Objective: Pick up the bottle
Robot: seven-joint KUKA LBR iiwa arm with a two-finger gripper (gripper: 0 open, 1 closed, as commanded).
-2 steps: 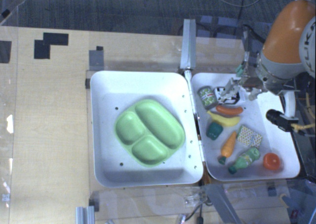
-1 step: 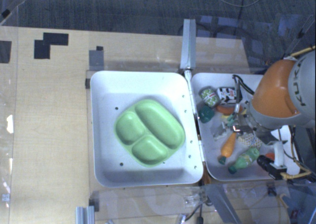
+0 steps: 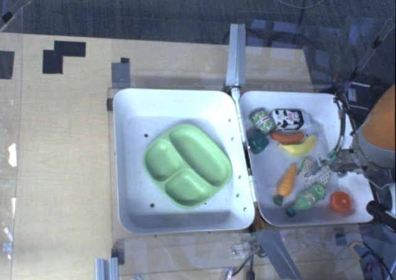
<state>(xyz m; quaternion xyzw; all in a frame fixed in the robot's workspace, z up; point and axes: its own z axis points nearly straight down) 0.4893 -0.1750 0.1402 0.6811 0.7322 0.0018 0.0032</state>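
Note:
The bottle (image 3: 307,199) is green with a dark cap and lies on its side near the front of the right bin (image 3: 270,211). Its cap points to the front left. My gripper (image 3: 326,166) hangs just behind and above the bottle's base end, reaching in from the right under the orange-banded wrist (image 3: 380,125). Nothing shows as held.
Around the bottle in the right bin lie a carrot (image 3: 286,180), a red tomato (image 3: 340,201), a banana (image 3: 299,146), a red sausage (image 3: 288,136), a green can (image 3: 262,120), a black-and-white carton (image 3: 288,117) and a dark green piece (image 3: 257,143). The left bin (image 3: 130,211) holds a green divided plate (image 3: 187,164).

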